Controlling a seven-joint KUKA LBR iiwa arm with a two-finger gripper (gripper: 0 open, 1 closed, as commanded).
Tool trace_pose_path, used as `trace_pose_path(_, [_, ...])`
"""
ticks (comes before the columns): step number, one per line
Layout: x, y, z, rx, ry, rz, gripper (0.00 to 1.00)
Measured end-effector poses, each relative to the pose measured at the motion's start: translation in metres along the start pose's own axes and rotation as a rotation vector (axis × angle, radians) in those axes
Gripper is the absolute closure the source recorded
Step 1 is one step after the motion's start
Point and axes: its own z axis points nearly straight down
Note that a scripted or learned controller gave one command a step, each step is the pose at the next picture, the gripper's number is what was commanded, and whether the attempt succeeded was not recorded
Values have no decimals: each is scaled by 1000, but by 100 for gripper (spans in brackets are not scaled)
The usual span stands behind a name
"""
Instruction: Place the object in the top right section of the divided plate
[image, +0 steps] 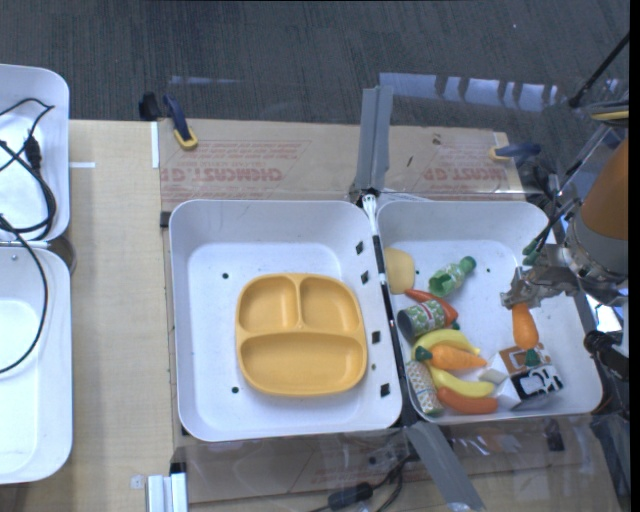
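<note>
1. The tabletop (110, 300) carries two white bins side by side: a left bin (200, 330) and a right bin (575, 345).
2. A yellow divided plate (300, 334) lies flat in the middle of the left bin. It has two small sections at the top and one big section below.
3. The top right section (328, 302) of the plate has nothing in it.
4. The arm (608, 210) comes in from the right side, over the right bin.
5. The tool (528, 290) is at the right side of the right bin.
6. An orange carrot (524, 326) hangs just under the tool, with its top end right at the tool. It points down over the bin floor.
7. The tool looks closed on the top of the carrot, but this part is small and hard to see.
8. More toy food sits in the right bin, well away from the plate.
9. A green bottle (452, 275) lies near the top of the pile, tilted.
10. A dark green can (424, 319) lies just below the bottle.
11. A yellow banana (462, 381) lies near the bottom of the pile.
12. A black and white box (536, 383) sits in the bottom right corner, just below the carrot.
</note>
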Motion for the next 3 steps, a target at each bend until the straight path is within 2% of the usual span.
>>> trace_pose_path(1, [92, -2, 0, -1, 1, -325, 100])
trace_pose_path(2, [141, -2, 0, -1, 0, -586, 100])
trace_pose_path(3, [203, 12, 0, -3, -1, -767, 100])
